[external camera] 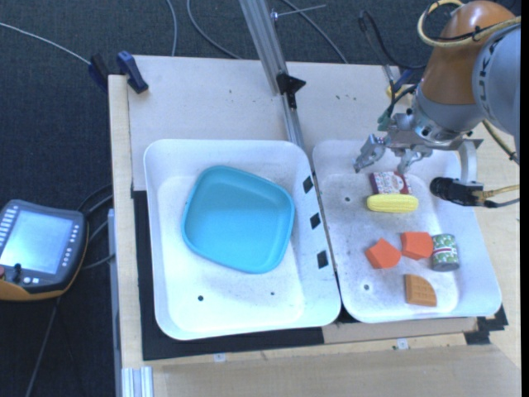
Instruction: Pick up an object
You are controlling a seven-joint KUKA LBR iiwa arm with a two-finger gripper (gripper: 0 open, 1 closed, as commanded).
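White plastic makes up the two bins on our surface (pixel 215 89). The left bin (pixel 165 304) holds a blue plate (pixel 238 218). The right bin (pixel 351 300) holds the small things we can pick from, so we use it as our landmark.

Near the far end of the right bin lies a yellow corn cob (pixel 392 203). A small red and white packet (pixel 387 183) sits just behind the corn cob and touches it. Closer to the near end of the right bin we see two orange blocks (pixel 383 254), a green tin can (pixel 445 251) and a brown wedge (pixel 420 290).

Our gripper (pixel 387 151) hangs over the far end of the right bin, just above the packet. Our fingers (pixel 366 154) are spread apart and nothing is between them.

So we think the job is only begun. We are over the things, but nothing is picked up yet. We need to go down, squeeze and lift.
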